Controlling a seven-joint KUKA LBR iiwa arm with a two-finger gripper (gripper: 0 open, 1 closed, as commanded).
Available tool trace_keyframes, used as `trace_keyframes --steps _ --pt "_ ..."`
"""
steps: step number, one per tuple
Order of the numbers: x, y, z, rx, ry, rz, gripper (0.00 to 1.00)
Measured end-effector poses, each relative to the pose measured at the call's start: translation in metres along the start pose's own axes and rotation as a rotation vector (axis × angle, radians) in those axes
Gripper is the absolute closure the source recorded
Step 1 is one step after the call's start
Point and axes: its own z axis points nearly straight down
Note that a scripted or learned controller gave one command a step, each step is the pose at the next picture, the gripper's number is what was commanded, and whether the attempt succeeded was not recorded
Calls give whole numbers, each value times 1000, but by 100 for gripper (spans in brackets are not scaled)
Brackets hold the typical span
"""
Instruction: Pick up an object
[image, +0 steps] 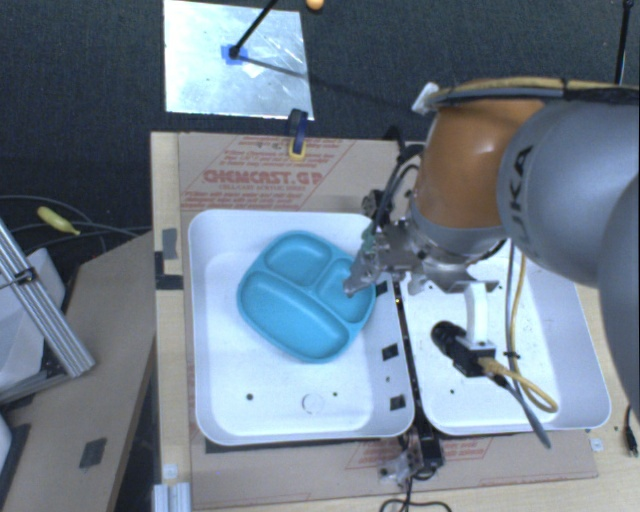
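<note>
A light blue plate (300, 297) with three compartments lies tilted in the left white bin (225, 400). My gripper (360, 275) hangs over the plate's right rim, near the divide between the two bins. Its metal fingers point down at the rim, and the arm's bulk hides how they stand. Nothing is seen held between them.
The right white bin (570, 330) lies under the arm's big grey and orange wrist. Both bins rest on a cardboard sheet (270, 170). A shiny metal sheet (240, 60) lies at the back. An aluminium frame (40, 310) stands off the bench at left.
</note>
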Motion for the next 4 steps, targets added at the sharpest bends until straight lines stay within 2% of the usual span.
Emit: trace_keyframes --steps 1,2,3,4 --pt "50 54 -81 -11 1 -1 0" --pt "108 -9 -121 -3 2 -4 0" --pt "104 -39 -287 -19 8 1 0" --pt "104 -38 -288 -4 1 -4 100"
